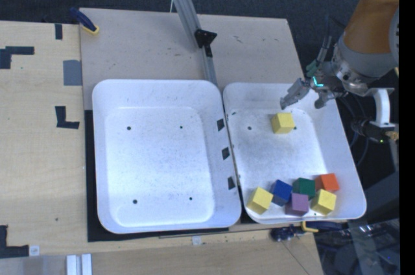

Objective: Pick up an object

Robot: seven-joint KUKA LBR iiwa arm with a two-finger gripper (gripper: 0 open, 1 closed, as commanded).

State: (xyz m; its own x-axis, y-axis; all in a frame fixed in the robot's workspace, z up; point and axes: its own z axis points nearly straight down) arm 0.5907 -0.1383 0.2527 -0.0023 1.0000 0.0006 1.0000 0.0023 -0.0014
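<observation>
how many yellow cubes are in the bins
3, all in the right white bin: one small yellow foam cube alone near the gripper, one at the cluster's left end, one at its right end. None look hidden.

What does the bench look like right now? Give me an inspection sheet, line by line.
Surface: wooden bench bearing two white bins, left bin and right bin.
Job's things: lone yellow cube in the right bin's upper part; at its near edge a cluster: yellow cube, blue cube, green cube, purple cube, orange cube, another yellow cube.
Clutter: blue-and-yellow tool at the bench's far left; dark tape marks on the wood.
Gripper: gripper open, over the right bin's far edge, up and right of the lone cube, holding nothing.
Cables: dark cables beside the arm.
Surroundings: slanted metal pole; dark floor.
</observation>
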